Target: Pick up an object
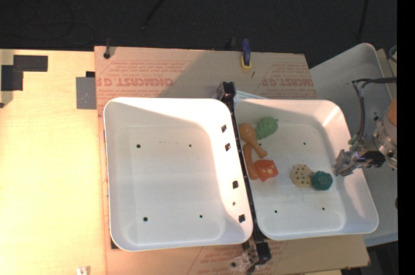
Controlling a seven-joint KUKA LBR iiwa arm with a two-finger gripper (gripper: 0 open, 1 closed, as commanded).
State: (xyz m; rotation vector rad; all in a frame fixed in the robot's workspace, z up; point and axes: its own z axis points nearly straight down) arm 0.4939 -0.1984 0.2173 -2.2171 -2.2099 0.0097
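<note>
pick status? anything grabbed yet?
Done: the gripper has reached the right bin's right edge, beside the teal object. In hand: nothing visible between the fingers. Left: the whole grasp and lift; the teal, cream, red, orange and green objects all lie in the bin.

The brown cardboard sheet (194, 76) under the two bins has red print on it. The letters are upside down from here. One line of print sits above the left bin, and another sits above the right bin. The big red word looks like "McMASTER", but it is hard to be sure. Smaller red lines under it are too tiny to read. More red print shows on the cardboard at the bottom, below the bins, and it is too small to read.
</note>
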